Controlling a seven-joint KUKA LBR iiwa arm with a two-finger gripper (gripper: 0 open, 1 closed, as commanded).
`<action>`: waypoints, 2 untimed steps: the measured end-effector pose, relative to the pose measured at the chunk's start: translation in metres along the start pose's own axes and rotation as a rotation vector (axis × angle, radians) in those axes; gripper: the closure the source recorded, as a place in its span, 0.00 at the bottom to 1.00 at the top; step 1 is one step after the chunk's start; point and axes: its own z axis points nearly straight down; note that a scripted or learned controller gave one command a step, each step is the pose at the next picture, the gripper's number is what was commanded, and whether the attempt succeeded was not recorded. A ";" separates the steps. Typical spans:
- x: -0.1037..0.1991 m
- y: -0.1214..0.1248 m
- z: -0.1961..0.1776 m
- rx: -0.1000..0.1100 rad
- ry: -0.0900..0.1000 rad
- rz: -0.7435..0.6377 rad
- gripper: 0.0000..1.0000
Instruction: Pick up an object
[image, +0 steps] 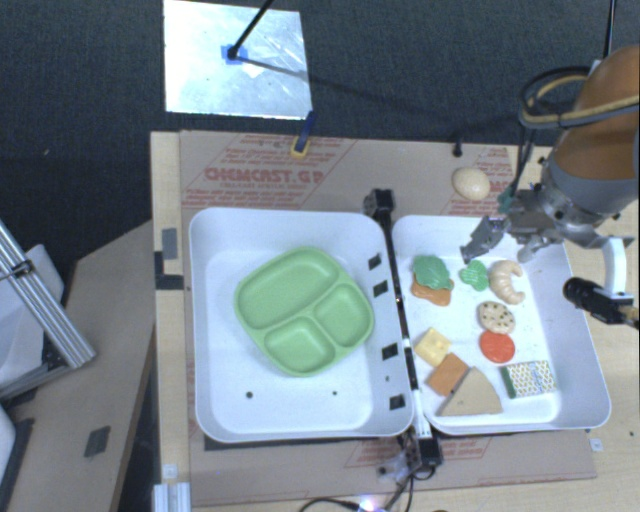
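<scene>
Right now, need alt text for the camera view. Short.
A grey arm with its pincer hangs over the back of the right bin, which holds small toy foods including a croissant, cookie and tomato slice. The left bin holds a green divided plate.

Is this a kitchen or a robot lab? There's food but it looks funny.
Most likely a robot lab, not a kitchen. The food, like the croissant and cookie, looks like toys lying in a white bin on a bench, and a robot arm's gripper hovers over them. The green plate sits in the other bin.
</scene>
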 end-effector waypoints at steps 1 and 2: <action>0.000 0.002 -0.006 -0.012 -0.001 -0.002 0.00; -0.005 0.005 0.037 -0.009 -0.001 0.000 0.00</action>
